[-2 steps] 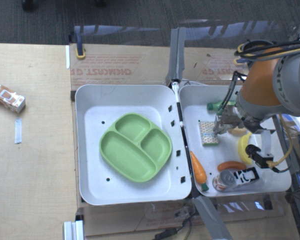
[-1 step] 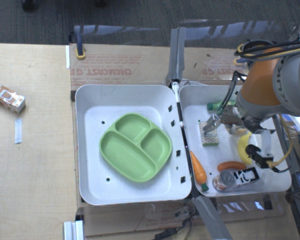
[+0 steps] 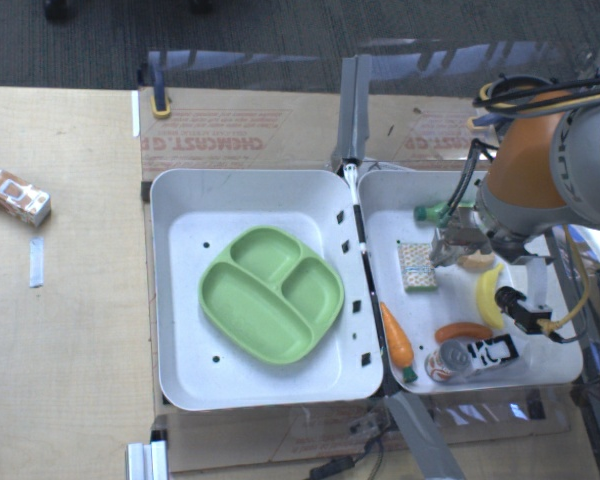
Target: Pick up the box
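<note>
The arm reaches into the right bin [image 3: 550,368], and its hand [image 3: 452,245] hangs low just beside the box [image 3: 417,265], on the side away from the divided green plate [image 3: 271,294]. From where I stand I cannot tell how the hand is set; the wrist hides it. The box is a small flat speckled one lying on the bin floor, close to the wall shared with the left bin [image 3: 170,298], where the green plate sits alone. Nothing shows the box as lifted. Further from the green plate than the box lies a yellow banana [image 3: 491,295], and toward the near rim there is a carrot [image 3: 397,340], a red sausage-shaped toy [image 3: 465,331] and a can [image 3: 450,362]. A small carton [image 3: 17,198] lies out on the bench [image 3: 60,368], well apart from the green plate.
</note>
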Available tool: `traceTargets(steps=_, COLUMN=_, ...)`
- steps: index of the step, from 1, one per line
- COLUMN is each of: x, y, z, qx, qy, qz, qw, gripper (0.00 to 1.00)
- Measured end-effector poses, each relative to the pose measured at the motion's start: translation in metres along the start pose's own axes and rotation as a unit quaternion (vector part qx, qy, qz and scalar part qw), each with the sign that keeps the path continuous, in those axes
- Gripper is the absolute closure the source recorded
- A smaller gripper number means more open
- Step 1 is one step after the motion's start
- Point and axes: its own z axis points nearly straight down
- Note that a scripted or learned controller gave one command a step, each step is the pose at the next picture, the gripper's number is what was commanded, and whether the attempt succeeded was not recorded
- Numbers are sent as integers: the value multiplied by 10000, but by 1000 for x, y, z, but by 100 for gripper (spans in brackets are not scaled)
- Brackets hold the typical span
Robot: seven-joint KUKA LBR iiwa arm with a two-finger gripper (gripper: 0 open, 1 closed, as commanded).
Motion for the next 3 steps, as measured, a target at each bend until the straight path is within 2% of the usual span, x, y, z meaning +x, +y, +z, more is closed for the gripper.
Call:
traceTargets(steps=1, x=0, y=0, z=0, qx=1, qy=1, qz=-4, qw=10000, gripper=0)
traceTargets(steps=2, x=17, y=43, z=27, qx=67, qy=-13, qz=-313, qw=9995, gripper=0)
traceTargets(steps=3, x=16, y=42, z=18, qx=74, qy=-18, qz=-318, qw=9995, gripper=100)
